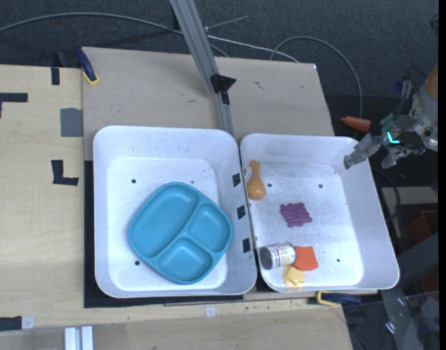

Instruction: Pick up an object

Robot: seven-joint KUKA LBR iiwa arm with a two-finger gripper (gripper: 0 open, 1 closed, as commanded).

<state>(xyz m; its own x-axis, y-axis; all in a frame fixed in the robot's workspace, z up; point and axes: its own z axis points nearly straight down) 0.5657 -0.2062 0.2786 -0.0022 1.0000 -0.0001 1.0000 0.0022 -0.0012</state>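
Right bin (369,217) — purple toy (296,214) at centre, orange pear-shaped piece (256,181) at ten o'clock, small can (278,256), orange block (305,257) and yellow bit (294,276) at seven. Left bin (106,195) — blue tray (181,232). Gripper (369,152) at the right bin's two o'clock rim, carrying nothing; its opening I cannot tell.

The grey pincer (369,154) carries a small teal light and dark cables.
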